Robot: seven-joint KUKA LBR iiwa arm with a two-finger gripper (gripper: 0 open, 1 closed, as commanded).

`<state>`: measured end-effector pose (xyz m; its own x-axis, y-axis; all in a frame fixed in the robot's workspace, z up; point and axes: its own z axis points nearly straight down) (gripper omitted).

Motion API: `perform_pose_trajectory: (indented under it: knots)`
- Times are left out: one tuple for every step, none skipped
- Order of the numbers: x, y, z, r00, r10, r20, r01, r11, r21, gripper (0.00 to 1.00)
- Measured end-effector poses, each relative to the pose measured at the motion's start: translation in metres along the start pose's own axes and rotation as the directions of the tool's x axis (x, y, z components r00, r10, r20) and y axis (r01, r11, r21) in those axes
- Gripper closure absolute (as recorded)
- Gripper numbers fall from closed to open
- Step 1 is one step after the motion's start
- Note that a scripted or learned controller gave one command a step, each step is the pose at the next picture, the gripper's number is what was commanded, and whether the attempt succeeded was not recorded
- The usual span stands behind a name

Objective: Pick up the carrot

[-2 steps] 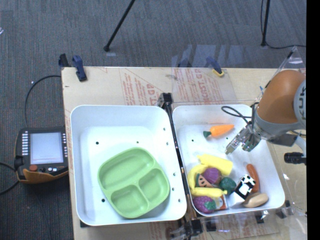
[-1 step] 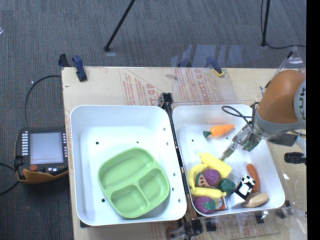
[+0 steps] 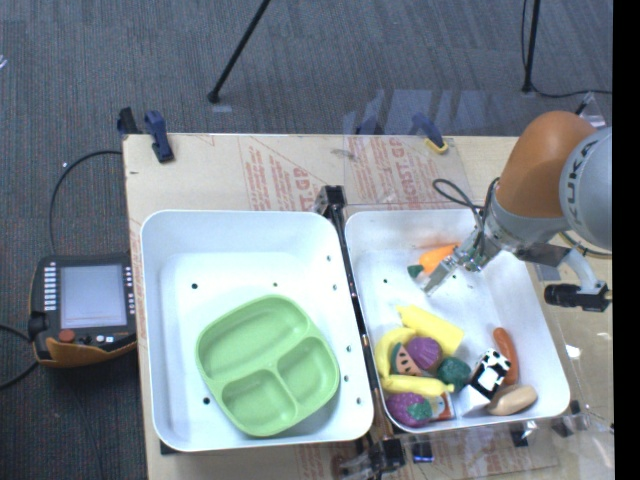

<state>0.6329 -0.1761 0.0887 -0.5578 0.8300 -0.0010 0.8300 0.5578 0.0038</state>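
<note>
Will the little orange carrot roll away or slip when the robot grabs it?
The small orange toy carrot with a green end looks like smooth, stiff plastic, so it may slip. Its rounded, tapered shape would probably roll if nudged. Being small, it is likely light, and the tool sits right beside it.

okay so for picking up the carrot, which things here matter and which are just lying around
Matter: carrot, claw, right bin.
Lying around: green divided plate, left bin, banana, purple grapes, sausage, potato.
</note>
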Motion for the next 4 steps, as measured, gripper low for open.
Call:
perform_pose_trajectory:
  knots:
    - [0.017,0.026,0.001,0.95,0.313,-0.001,-0.313,0.95,0.002,0.0]
    - [-0.017,0.003,0.001,0.755,0.656,0.002,-0.656,0.755,0.003,0.0]
    - [-0.017,0.005,-0.01,0.759,0.652,0.002,-0.652,0.758,0.003,1.0]
    - [-0.016,0.005,-0.01,0.759,0.651,0.002,-0.651,0.759,0.004,0.0]
